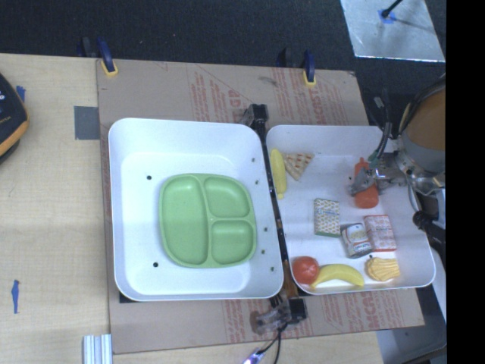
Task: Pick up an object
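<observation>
My gripper (368, 179) hangs over the right side of the right bin (333, 149), directly above a small orange-red object (367, 197). The object looks to be touching the gripper's lower end, but whether it is held is unclear. Elsewhere in this bin lie a yellow corn cob (278, 171), a triangular sandwich piece (298, 163), a small patterned box (327, 217), a can (355, 239), a pink packet (380, 231), a red tomato (305, 268), a banana (339, 275) and a yellow ridged snack (383, 268).
The left bin (132, 165) holds a green divided plate (206, 219). Both bins sit on cardboard (189, 89) clamped to the bench. The arm's orange band (429, 123) rises at the right edge. A dark device (9, 116) sits far left.
</observation>
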